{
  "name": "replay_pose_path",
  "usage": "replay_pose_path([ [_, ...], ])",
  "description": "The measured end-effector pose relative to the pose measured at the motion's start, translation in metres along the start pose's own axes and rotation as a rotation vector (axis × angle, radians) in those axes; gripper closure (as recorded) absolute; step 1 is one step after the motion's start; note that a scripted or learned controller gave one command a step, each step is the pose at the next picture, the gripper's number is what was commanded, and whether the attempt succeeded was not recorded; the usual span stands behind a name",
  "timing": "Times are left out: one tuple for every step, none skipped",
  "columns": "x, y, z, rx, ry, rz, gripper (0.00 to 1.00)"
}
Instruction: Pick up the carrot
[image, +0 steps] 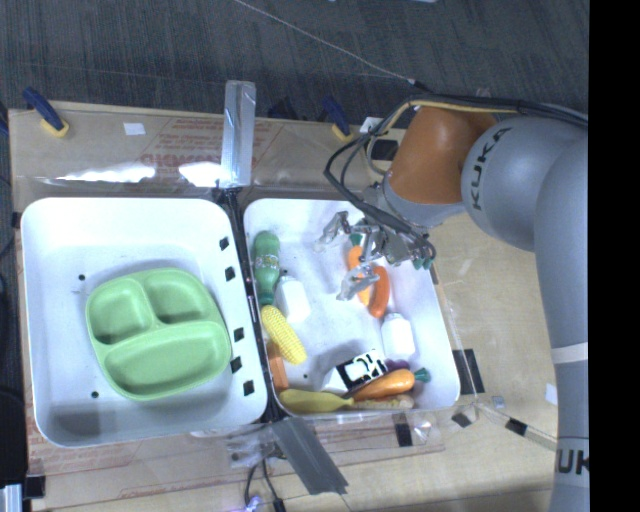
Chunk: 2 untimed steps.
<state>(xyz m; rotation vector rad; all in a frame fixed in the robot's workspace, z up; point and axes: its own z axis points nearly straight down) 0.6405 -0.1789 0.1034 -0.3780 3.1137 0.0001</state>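
The gripper (352, 258) hangs over the upper middle of the right bin (440, 330), its two metal fingers (335, 230) spread apart with nothing between them, one tip up near the bin's top wall and the other lower, just beside an orange sausage-shaped piece (378, 291). Starting at the left of the frame, the left bin (40, 300) holds a green divided plate (157, 332) lying flat in its middle, with three compartments facing up. A dark divider runs between the two bins. Just right of it, along the right bin's left wall, a green cucumber-like piece (266, 262) stands lengthwise, with a small white block (294, 301) beside it and a yellow corn cob (283, 334) below, tilted toward the lower right. At the bottom wall lies a yellow banana (313, 401). The carrot (385, 383), orange with a green tip pointing right, lies near the lower right corner of the right bin, touching a black-and-white tagged block (360, 368) on its upper left. A white bottle-like piece (398, 337) sits just above the carrot. The carrot lies well below the gripper. At the right of the frame, the grey arm (540, 200) with its orange band (435, 155) reaches in over the bin's upper right corner.
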Motion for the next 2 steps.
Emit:
replay_pose_path([
  [-0.002,0.000,-0.012,0.002,-0.005,-0.003,1.00],
  [-0.006,0.037,-0.050,0.002,-0.003,0.071,1.00],
])
